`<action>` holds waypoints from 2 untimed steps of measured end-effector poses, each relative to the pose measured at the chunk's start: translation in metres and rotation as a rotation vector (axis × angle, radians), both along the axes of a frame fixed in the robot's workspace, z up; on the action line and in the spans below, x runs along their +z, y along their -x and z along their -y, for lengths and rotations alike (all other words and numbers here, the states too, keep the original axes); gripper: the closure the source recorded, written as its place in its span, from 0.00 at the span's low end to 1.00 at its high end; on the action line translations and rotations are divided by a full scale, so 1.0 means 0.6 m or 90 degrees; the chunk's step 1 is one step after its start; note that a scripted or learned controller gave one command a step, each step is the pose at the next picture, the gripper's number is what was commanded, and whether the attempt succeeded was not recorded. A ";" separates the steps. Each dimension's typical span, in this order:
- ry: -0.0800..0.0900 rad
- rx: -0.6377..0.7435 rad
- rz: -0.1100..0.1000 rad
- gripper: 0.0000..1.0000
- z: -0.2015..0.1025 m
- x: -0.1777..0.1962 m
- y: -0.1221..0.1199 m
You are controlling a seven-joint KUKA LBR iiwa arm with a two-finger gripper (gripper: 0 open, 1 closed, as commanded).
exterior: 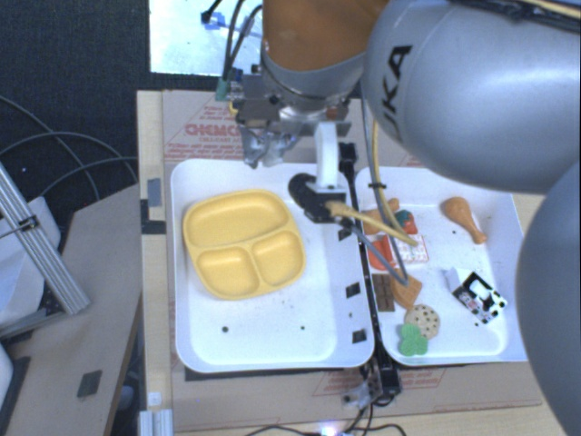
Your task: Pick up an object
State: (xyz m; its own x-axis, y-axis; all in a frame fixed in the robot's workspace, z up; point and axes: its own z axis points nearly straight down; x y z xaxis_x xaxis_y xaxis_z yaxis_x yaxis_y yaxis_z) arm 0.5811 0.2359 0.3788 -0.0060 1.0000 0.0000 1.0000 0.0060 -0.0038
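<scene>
Two shallow white bins are seen side by side on the worktop. The gripper is held over the 12 o'clock rim of the left bin; it is blurred, so whether it is wide or narrow cannot be told, and nothing is seen in its grasp.

A yellow divided plate is lying flat in the left bin, toward that bin's 9 o'clock side, with the gripper at about its 1 o'clock and apart from it. The plate's one long compartment is turned toward 12 o'clock and its two smaller ones toward 5 o'clock.

Several small things are spread in the right bin. A toy drumstick is placed at 1 o'clock. A red-and-white piece is found at 10 o'clock, close to the wall shared by the bins, and a brown wedge at 8 o'clock just below it. A round cookie is set at 7 o'clock, touched at its own 7 o'clock by a green piece. A black-and-white block is placed at 4 o'clock.
</scene>
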 end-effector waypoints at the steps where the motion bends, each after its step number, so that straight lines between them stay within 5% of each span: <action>1: -0.001 0.001 0.005 1.00 0.002 0.023 -0.004; 2: 0.003 -0.005 -0.004 1.00 0.009 -0.224 -0.118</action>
